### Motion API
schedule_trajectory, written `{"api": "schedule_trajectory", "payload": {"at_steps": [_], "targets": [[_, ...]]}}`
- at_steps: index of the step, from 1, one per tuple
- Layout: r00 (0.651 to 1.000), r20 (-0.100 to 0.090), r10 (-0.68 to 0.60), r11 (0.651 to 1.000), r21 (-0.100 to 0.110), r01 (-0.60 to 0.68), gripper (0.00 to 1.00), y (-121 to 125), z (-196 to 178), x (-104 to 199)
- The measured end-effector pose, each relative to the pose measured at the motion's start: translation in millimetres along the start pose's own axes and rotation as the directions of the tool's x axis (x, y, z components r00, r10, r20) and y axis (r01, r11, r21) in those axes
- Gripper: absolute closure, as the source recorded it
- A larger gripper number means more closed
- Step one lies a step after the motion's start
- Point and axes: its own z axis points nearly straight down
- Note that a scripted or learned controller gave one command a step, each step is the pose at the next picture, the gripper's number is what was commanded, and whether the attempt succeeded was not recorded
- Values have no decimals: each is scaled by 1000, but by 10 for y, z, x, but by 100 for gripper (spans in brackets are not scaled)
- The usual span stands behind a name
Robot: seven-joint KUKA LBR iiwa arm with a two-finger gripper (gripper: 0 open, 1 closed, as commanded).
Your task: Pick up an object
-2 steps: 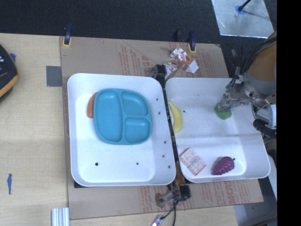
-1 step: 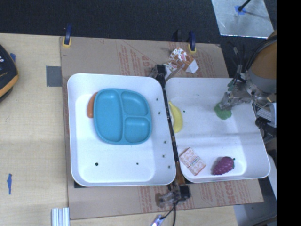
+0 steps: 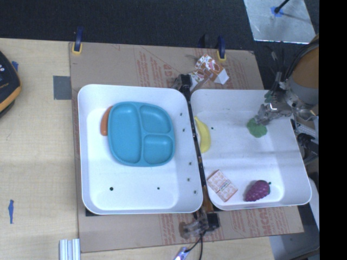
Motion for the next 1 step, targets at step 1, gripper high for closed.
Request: {"api": "schedule_trajectory", "payload": {"at_steps": [1], "targets": [[1000, 0, 0, 1000, 0, 0, 0, -1, 2, 0]]}}
